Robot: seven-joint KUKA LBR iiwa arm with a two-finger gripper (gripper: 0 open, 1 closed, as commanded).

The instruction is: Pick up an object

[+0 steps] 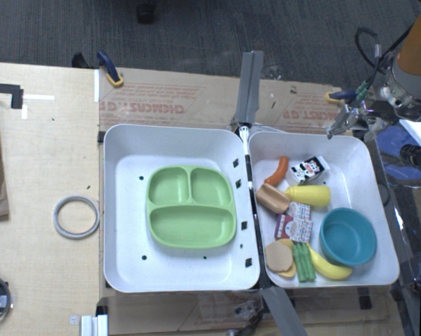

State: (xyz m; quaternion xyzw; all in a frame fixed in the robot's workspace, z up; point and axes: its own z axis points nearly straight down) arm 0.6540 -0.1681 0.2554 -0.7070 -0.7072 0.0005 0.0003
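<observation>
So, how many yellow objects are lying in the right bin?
2: a yellow bottle near the bin's middle, beside the bun, and a banana at the front, under the blue bowl. Others may be hidden.

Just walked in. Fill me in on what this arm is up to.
The arm's hand hovers above the far edge of the right bin, holding nothing. That bin holds a blue bowl, a banana, a yellow bottle, a toy hot dog and other small items. The left bin holds a green divided plate. No pick has happened yet.
</observation>
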